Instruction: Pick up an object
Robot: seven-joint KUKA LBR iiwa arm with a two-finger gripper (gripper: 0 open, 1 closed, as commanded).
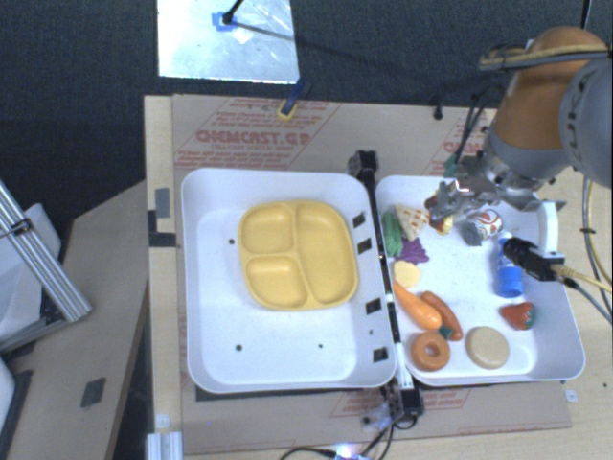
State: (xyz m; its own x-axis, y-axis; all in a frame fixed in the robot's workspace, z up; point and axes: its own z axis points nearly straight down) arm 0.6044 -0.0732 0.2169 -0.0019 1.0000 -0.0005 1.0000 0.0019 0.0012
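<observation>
Gripper (pixel 448 202) low over far end of right bin (pixel 573 341). Cannot tell how wide it stands or whether it holds anything. Nearest pickable things: pale wedge (pixel 414 220), speckled, just to the gripper's view-left and touching or nearly so; red-and-white can (pixel 482 225), shiny, just to its view-right and nearer the camera.

Other pieces in that bin, all smooth toy food:
- green pickle (pixel 393 233), long, past the wedge against the bin's left wall
- purple grapes (pixel 414 251), knobbly, nearer the camera than the wedge
- yellow disc (pixel 407 274), round, just beyond the grapes
- blue bottle (pixel 510 278), past the can, well apart from gripper
- strawberry (pixel 517 314), red, just beyond the bottle
- carrot (pixel 418 307) and red sausage (pixel 443 314), side by side, slanted
- donut (pixel 430 350), orange ring, and tan cookie (pixel 488 347), flat round, farthest from gripper at the near wall

Left bin (pixel 206 286), well off to the gripper's view-left, holds a yellow divided plate (pixel 297 255): three compartments, rounded corners.

Brown sheet (pixel 254 134) under both bins, red print reads "CHEMCAST GP"; smaller lines too fine to read.
</observation>
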